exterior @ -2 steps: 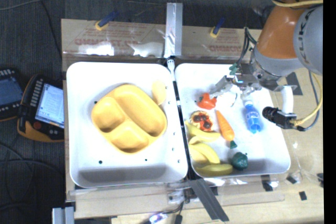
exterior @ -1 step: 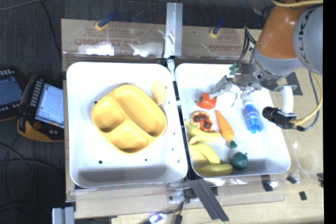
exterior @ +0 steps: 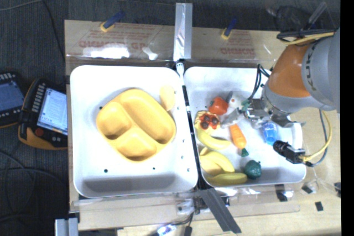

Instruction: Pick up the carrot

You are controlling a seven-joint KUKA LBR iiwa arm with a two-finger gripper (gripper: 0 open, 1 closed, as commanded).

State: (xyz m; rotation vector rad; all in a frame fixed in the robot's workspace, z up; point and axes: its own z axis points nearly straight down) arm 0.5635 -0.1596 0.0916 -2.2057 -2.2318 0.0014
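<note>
The carrot (exterior: pixel 238 136) is a small orange piece with a green tip, lying near the middle of the right bin (exterior: pixel 287 174). My gripper (exterior: pixel 247 111) hangs just above and slightly right of the carrot's upper end, at the end of the grey arm with the orange band (exterior: pixel 291 72). The carrot lies on the bin floor and nothing is lifted.
Around the carrot lie a red vegetable (exterior: pixel 218 106), a cluster of red berries (exterior: pixel 207 119), bananas (exterior: pixel 217 162), a dark green item (exterior: pixel 253 169) and a blue object (exterior: pixel 269 133). The left bin (exterior: pixel 83 174) holds a yellow divided plate (exterior: pixel 135 123). Cables trail at the right.
</note>
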